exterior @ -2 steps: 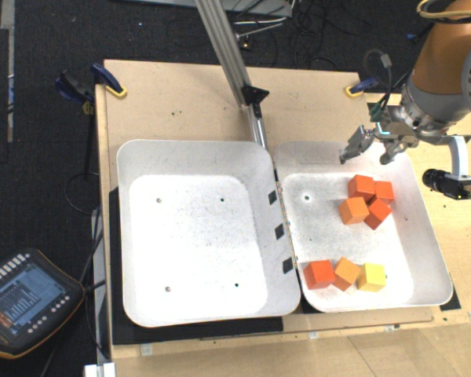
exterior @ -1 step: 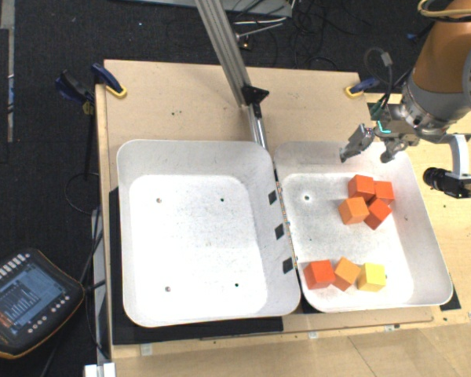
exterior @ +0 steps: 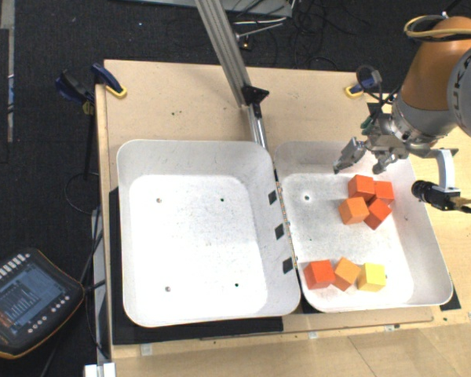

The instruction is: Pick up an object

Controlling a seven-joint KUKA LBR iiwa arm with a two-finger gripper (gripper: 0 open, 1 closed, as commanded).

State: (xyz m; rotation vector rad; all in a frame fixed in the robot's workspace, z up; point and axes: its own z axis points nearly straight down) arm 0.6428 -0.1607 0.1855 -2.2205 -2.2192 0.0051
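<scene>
In the right bin point(exterior: 424, 273) lie several small blocks. One cluster sits near its back: an orange block point(exterior: 362, 186), a red-orange one point(exterior: 382, 190), an orange one point(exterior: 353, 210) and a red one point(exterior: 376, 214). Along the front stand a red-orange block point(exterior: 320, 273), an orange block point(exterior: 347, 272) and a yellow block point(exterior: 372, 276). My gripper point(exterior: 366, 159) hangs over the bin's back edge, just behind the back cluster. Its two fingers are spread apart, one finger point(exterior: 347, 155) to the left, with nothing between them.
The left bin point(exterior: 141, 171) lies beside the right one on the wooden bench. A slanted metal pole point(exterior: 224, 42) ends at a black fitting near the bins' shared back corner. Clamps point(exterior: 110, 81) grip the bench's back corners. A teach pendant point(exterior: 20, 297) rests at lower left.
</scene>
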